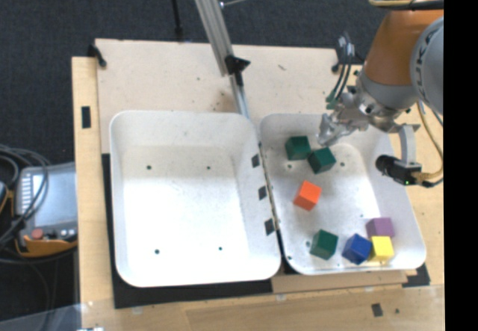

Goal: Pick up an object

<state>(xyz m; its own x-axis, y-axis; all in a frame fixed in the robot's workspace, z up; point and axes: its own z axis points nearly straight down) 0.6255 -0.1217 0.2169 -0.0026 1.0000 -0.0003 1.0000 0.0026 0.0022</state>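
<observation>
The right bin point(396, 195) holds several coloured cubes. Two dark green cubes lie at its far end, one point(298, 147) to the left and one point(322, 160) just below my gripper point(328, 137). An orange cube point(307, 195) sits mid-bin. Near the front lie a green cube point(324, 244), a blue cube point(358, 248), a yellow cube point(382, 248) and a purple cube point(381, 227). My gripper hangs over the far end of the right bin, right above the second green cube. Nothing shows between its fingers.
The left bin point(187, 195) lies beside the right one, sharing a raised rim in the middle. A slanted metal rail point(213, 16) rises from behind the bins. The orange-banded arm point(396, 45) reaches in from the right.
</observation>
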